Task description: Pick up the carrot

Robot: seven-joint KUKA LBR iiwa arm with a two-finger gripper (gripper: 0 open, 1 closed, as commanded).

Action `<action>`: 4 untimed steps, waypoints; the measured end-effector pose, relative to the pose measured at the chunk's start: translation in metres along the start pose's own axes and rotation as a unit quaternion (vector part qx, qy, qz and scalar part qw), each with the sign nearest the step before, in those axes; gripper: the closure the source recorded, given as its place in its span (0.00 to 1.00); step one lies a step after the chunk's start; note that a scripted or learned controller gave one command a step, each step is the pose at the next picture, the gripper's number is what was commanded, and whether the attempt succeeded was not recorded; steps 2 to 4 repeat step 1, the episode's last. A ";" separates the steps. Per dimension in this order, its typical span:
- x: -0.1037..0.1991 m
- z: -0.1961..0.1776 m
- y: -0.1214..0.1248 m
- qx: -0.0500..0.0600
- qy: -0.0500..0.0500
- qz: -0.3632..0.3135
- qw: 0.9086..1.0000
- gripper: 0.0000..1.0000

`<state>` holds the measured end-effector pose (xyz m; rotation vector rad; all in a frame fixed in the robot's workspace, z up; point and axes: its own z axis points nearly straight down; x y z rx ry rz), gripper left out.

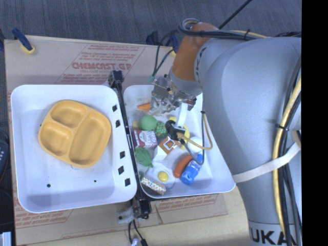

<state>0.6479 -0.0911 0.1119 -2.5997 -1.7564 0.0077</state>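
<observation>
The grey arm (246, 111) is reaching in from the right and bending down over the right bin (218, 181), its orange band (185, 53) showing above the wrist. The pincer (163, 102) is hanging low at the far end of that bin, just beside the carrot (145, 106); whether it is apart or together I cannot tell, since the wrist is blocking it.

The carrot is lying near the far left corner of the right bin, a small orange piece pointing toward the bin wall, apparently not gripped.

Nearer the camera, the same bin is holding a crowd of toy food: a green ball (148, 123), a small printed packet (146, 138), a leafy green piece (144, 157), a fried egg (162, 176), an orange sausage shape (182, 165) and a blue piece (189, 174), all lying close together, several touching.

The left bin (31, 188) is carrying a yellow divided plate (74, 133), sitting toward its middle. Both bins are resting on cardboard (97, 60) on the worktop.
</observation>
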 end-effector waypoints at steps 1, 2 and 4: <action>0.000 0.000 0.000 0.000 0.000 0.000 1.000 0.00; 0.000 0.000 0.000 0.000 0.000 0.000 1.000 0.00; 0.000 0.000 0.000 0.000 0.000 0.000 1.000 0.00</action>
